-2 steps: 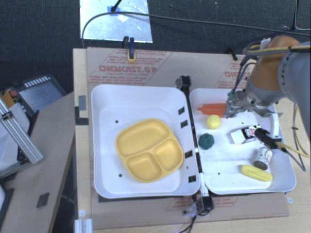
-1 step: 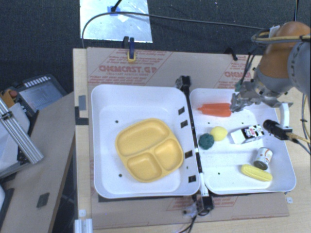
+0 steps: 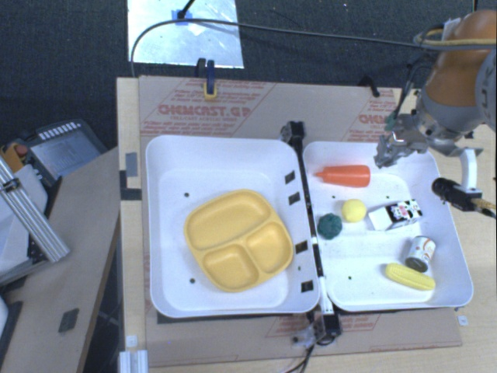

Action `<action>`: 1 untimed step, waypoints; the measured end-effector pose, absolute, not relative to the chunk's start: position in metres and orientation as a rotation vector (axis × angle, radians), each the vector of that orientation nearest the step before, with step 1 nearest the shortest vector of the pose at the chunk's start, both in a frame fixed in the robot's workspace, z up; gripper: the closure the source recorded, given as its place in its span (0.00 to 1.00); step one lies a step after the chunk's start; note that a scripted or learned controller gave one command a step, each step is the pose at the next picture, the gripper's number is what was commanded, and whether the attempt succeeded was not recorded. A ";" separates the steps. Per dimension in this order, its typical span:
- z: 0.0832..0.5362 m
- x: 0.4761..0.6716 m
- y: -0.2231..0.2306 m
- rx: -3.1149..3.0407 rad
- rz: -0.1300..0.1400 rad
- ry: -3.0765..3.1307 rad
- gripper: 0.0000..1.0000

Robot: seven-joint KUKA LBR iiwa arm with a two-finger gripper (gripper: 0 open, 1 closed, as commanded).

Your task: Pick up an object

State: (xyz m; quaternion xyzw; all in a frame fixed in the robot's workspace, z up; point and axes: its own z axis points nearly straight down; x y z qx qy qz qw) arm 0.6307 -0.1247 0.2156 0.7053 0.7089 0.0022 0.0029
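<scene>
The right bin [image 3: 446, 286] holds an orange carrot [image 3: 342, 176], a yellow ball [image 3: 354, 210], a dark green ball [image 3: 329, 224], a white carton with black marks [image 3: 394, 214], a small can [image 3: 419, 253] and a yellow corn cob [image 3: 409, 277]. My gripper [image 3: 386, 157] hangs over the bin's far edge, just right of the carrot's thick end and above it. Nothing shows between its fingers, and I cannot make out how they stand.
A yellow three-part plate [image 3: 233, 239] lies in the left bin [image 3: 167, 208]. A black divider [image 3: 305, 208] runs between the bins. Cardboard [image 3: 233, 107] lines the bench behind them, with a blue-and-yellow clamp [image 3: 208, 80] at its far edge.
</scene>
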 end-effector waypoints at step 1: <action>0.246 0.632 -0.125 2.212 0.005 2.224 1.00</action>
